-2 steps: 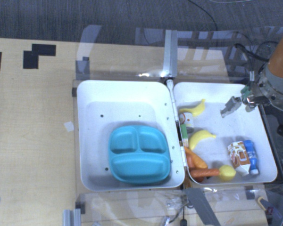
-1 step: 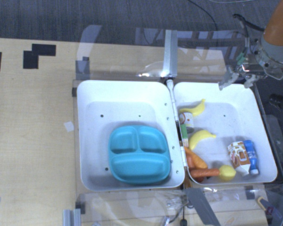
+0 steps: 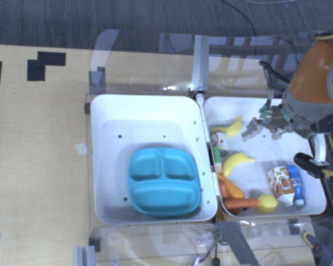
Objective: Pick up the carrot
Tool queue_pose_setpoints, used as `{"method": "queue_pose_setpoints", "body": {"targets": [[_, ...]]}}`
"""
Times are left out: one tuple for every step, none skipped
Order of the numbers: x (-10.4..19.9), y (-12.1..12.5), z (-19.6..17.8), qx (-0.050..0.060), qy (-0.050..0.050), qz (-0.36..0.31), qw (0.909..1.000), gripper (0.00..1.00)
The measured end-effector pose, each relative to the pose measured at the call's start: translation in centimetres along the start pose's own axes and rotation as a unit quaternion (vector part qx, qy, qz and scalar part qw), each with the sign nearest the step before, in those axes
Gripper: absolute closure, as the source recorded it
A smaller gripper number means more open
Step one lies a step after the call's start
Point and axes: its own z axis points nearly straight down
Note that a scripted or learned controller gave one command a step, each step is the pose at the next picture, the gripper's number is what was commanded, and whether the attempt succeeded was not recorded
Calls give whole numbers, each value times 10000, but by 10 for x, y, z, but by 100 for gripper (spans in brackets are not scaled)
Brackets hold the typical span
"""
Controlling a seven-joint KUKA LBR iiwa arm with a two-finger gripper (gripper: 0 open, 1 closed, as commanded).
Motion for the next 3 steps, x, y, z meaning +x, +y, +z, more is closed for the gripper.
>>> {"method": "queue_pose_setpoints", "body": {"targets": [[5, -18, 92, -55, -12, -689, 9976, 0], [6, -15, 80, -95, -11, -703, 9975, 100], [-24, -68, 91, -71, -44, -2602, 9655, 100]]}}
